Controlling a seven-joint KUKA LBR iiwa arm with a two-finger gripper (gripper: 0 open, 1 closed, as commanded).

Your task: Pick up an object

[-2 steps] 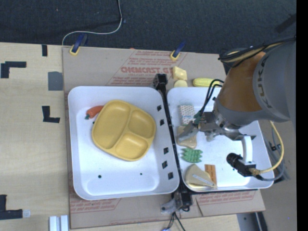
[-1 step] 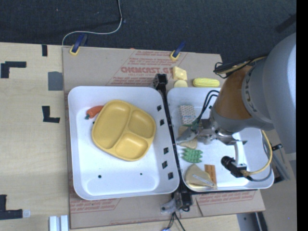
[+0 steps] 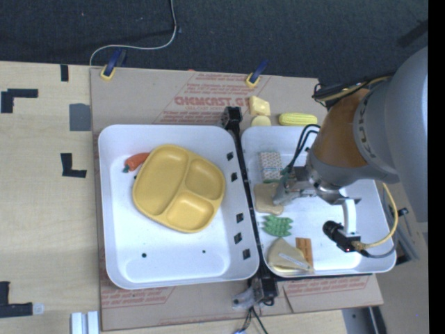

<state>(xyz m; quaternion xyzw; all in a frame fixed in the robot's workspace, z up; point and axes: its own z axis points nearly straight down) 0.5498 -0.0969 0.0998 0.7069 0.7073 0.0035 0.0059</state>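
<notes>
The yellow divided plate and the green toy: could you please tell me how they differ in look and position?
The yellow divided plate lies in the left bin; the green toy lies in the right bin. The yellow divided plate is much the larger, covering much of its bin's floor, while the green toy is small. The plate is smooth with three compartments; the toy has a bumpy outline. Both lie flat on white floors.

Wooden bench [image 3: 42, 207] with black tape marks. Cardboard sheet [image 3: 201, 96] lies on it, held by 2 clips at its far edge. 2 white bins [image 3: 111, 256] rest side by side on the cardboard. Yellow corn cob [image 3: 297, 119] and 2 pale pieces [image 3: 259, 106] lie just behind the right bin.
</notes>
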